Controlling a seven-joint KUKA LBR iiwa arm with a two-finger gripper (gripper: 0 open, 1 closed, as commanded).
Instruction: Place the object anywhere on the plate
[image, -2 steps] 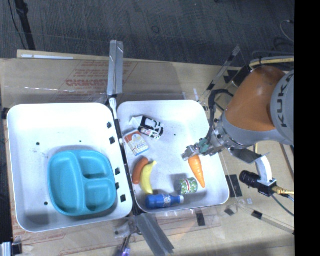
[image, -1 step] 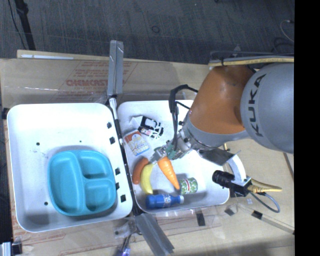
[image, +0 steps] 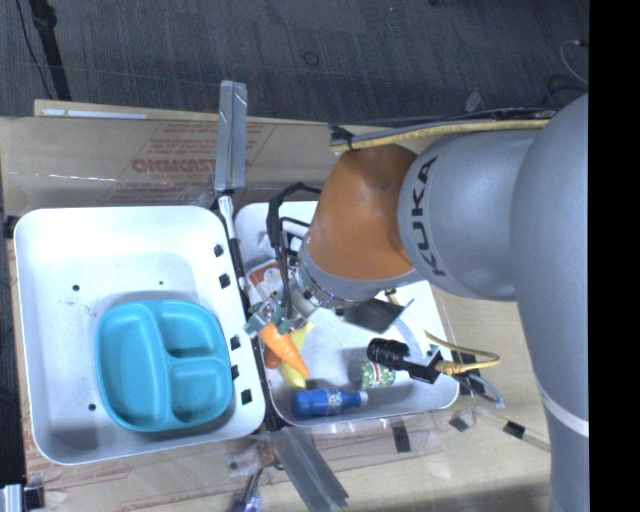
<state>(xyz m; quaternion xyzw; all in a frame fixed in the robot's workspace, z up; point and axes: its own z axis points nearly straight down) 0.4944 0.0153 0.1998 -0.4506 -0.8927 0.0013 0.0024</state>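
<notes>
The arm reached low into the right bin (image: 440, 395), its gripper (image: 283, 318) just above a carrot (image: 281, 346). Picking seemed underway; whether the gripper was open or closed could not be told. Next, the carrot needed lifting across to the blue plate (image: 160, 365).

Light blue plate (image: 160, 365), orange carrot (image: 281, 346), dark blue bottle (image: 328, 401), white bins (image: 60, 240).

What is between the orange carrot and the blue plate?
In the camera view, the two bins' adjoining white walls lie between the carrot and the blue plate.

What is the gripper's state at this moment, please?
Gripper: cannot be told; it sits low in the right bin, just above the toy carrot.
</notes>
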